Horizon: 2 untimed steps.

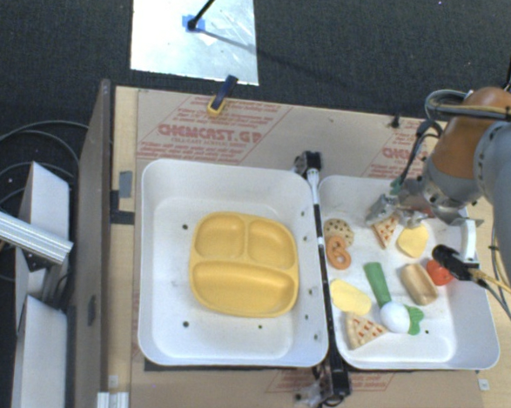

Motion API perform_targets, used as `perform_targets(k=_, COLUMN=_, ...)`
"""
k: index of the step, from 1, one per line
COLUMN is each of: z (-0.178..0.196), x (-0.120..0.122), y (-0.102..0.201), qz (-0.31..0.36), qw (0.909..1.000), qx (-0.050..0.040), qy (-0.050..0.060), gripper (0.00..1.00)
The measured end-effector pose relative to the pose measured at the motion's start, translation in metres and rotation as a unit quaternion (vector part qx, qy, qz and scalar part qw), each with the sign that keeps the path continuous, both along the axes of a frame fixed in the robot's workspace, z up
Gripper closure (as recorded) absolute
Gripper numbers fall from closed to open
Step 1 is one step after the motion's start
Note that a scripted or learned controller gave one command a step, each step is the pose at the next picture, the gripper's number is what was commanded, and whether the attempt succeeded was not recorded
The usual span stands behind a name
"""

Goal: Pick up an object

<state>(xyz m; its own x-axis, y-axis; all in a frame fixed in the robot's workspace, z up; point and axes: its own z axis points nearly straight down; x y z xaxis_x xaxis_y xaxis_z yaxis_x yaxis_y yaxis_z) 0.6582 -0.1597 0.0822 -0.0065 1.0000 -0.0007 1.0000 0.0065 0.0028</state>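
A cardboard-covered counter [243, 128] carries two white bins side by side. The left bin [160, 262] touches the right bin [472, 345].

The right bin [473, 340] holds a scatter of toy food. A pizza slice [385, 230] lies near the far wall, with a pale yellow wedge [413, 241] just beside it. Toward the divider sit a speckled cookie [337, 229] and an orange ring [338, 255]. Mid-bin lie a green stick [376, 282], a yellow piece [350, 297], a hot dog [418, 283] and a red item [438, 273]. Nearer the front rest a white egg [395, 317] and another pizza slice [363, 330].
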Motion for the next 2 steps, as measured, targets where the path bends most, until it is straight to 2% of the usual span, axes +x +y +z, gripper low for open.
perform_targets(k=1, z=0.014, x=0.0, y=-0.001, qz=0.0, qw=1.0, qx=-0.0001, qy=0.0, gripper=1.0)
perform_targets(k=2, z=0.102, x=-0.055, y=0.065, qz=0.001, qw=1.0, qx=0.0016, qy=-0.001, gripper=1.0)
